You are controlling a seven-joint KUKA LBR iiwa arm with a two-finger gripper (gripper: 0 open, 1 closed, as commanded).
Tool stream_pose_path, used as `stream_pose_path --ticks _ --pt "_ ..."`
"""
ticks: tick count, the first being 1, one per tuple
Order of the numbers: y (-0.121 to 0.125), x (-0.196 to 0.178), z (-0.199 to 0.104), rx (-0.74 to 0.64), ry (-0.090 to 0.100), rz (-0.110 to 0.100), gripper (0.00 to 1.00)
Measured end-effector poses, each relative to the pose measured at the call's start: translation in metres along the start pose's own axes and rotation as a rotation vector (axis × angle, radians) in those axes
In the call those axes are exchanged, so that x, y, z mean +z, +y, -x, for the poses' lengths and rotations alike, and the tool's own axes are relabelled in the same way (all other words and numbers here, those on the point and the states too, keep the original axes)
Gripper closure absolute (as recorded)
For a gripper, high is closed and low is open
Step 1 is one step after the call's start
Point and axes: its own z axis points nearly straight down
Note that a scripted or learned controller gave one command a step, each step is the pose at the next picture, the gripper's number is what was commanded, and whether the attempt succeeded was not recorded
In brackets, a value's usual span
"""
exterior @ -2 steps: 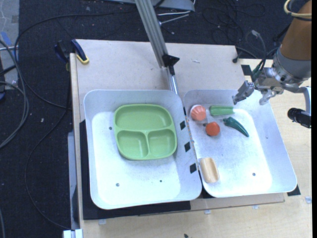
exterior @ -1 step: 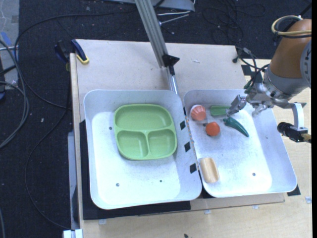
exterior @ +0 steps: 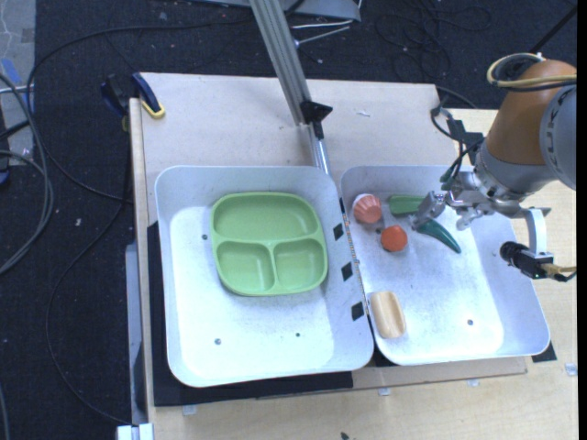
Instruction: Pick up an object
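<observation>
Green pepper (exterior: 441, 235) lies in the right bin (exterior: 514, 337) just beneath the gripper (exterior: 438, 211), likely light, smooth plastic best pinched across its narrow middle, though I cannot tell the jaws' state.

On my bench (exterior: 238, 117), pale wood, two shallow white bins sit side by side with their inner edges touching. In the left-hand bin (exterior: 174, 273) of the view I see a light green divided plate (exterior: 271, 243) with three compartments, lying flat in the bin's far half. Small black clips (exterior: 348, 269) run along the seam where it meets the right-hand bin (exterior: 449, 291). A slanted aluminium pole (exterior: 280, 49) comes down from the top of the view to a black bracket at the bins' far edge. A blue and yellow clamp (exterior: 147, 96) grips the bench's far left corner. Black cables (exterior: 55, 181) trail over the dark floor (exterior: 64, 26) beside the bench.
</observation>
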Motion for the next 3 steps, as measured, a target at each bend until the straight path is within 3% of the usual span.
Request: stream_pose_path --ticks 1,2,3 --pt "0.004 0.045 0.003 -0.001 -0.009 0.018 0.00" --pt "0.001 0.038 0.000 0.000 -0.002 0.007 1.00" --pt "-0.008 -0.013 0.002 0.001 -0.001 0.007 1.00"
